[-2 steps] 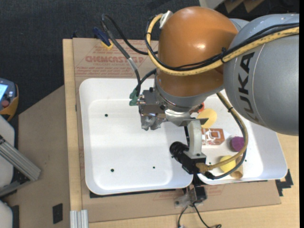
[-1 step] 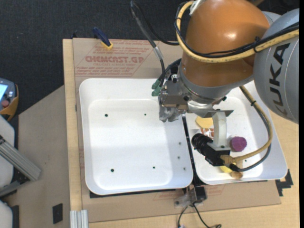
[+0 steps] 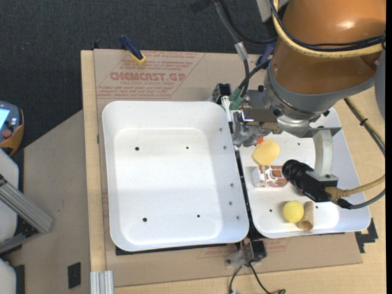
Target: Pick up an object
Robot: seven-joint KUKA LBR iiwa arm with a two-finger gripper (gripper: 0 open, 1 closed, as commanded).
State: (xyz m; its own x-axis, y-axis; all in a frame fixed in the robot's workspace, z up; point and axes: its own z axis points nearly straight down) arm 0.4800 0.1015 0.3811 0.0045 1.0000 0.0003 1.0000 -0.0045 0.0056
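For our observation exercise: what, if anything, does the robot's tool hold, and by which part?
Cannot be told: the tool hangs beside the pale yellow rounded lump, but the arm covers any hold.

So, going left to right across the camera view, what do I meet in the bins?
Left white bin → red-and-white packet → yellow ball. The pale yellow lump overlaps the packet, so it is left out.

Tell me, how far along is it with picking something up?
Done: the arm is low over the right bin, near its left wall. In hand: nothing looks lifted; the lump, box and ball all lie in that bin, the lump nearest the wrist. Left: grip one and raise it clear.
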